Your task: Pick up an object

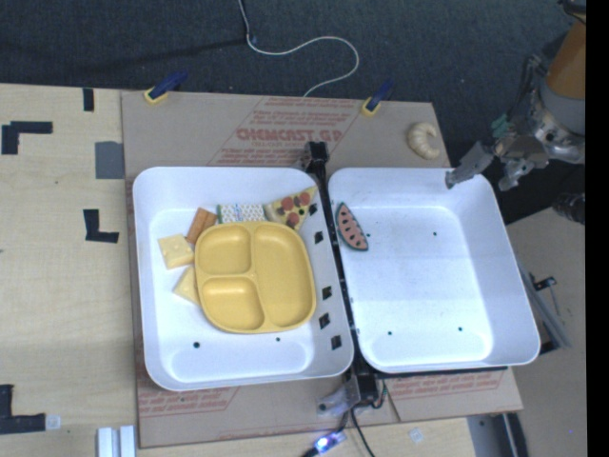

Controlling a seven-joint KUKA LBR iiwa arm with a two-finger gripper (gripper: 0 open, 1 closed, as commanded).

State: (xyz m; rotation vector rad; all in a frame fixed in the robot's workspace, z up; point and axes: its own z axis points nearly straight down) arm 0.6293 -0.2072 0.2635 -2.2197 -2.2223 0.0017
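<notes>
Hand [481, 165] sits over the right bin's [495, 350] far right corner, can't tell its state; nearest object, watermelon slice [352, 227], lies flat by that bin's left wall, so a grab risks skidding off it or clipping the wall.

The arm [571, 65] is cut off by the right edge — just its orange band and wrist show. The gripper [495, 165] at the right bin's [476, 350] far corner is too blurred to read. In the left bin [157, 350], the yellow plate [255, 276] covers parts of the small food pieces [186, 246] tucked beneath it. The white cable [285, 46] runs off the top edge.
</notes>
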